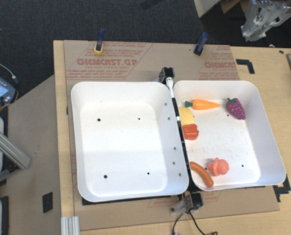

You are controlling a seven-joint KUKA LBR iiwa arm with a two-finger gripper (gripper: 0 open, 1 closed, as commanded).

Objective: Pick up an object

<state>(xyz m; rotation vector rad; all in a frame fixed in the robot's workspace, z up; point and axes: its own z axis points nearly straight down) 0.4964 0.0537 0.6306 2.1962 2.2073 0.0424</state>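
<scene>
While right bin (263, 131) holds six | carrot (204, 104) 1 | grapes (236, 108) 1

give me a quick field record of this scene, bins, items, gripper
left bin: white, shallow
right bin: white, shallow, holds all the toy foods
far side of right bin: carrot, purple grapes
along divider: yellow piece with red pepper just below it
near side of right bin: sausage, pink item
gripper: top right, above the floor beyond the bench, nothing seen in it
task status: no object picked yet
</scene>
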